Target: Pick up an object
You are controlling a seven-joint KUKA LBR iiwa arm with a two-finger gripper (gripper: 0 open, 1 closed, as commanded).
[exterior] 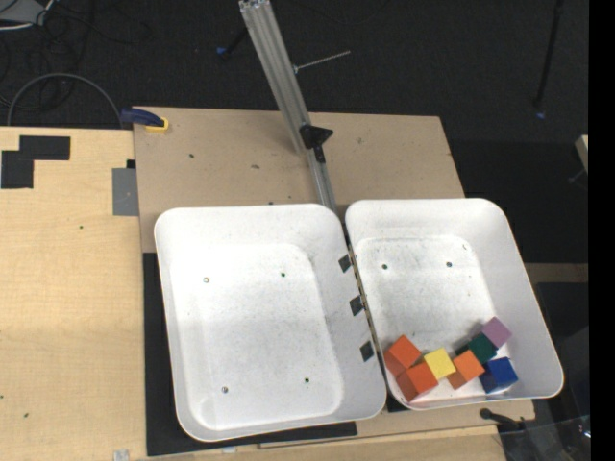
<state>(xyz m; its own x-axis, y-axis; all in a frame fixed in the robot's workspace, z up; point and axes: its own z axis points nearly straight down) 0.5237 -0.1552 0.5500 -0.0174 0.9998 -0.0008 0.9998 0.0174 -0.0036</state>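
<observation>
1. While every block lay loose in the right bin [432,257], the pick seemed, from the camera view, not yet begun; how the jaws stood could not be told.
2. Possible targets crowded that bin's near right corner: two red-orange blocks [411,365], a yellow block [439,364], an orange block [468,365], a green block [480,346], a purple block [496,332] and a blue block [499,374].
3. Next, I judged, came a descent over one block; the purple one at the cluster's edge looked easiest.
4. Neighbours touching each other and the bin wall just beside them could crowd a grasp.
5. Elsewhere lay the left bin [250,325], black clips [351,303] between the bins, a slanted metal bar [283,75] and a blue clamp [144,118] on the surface [231,161].
</observation>
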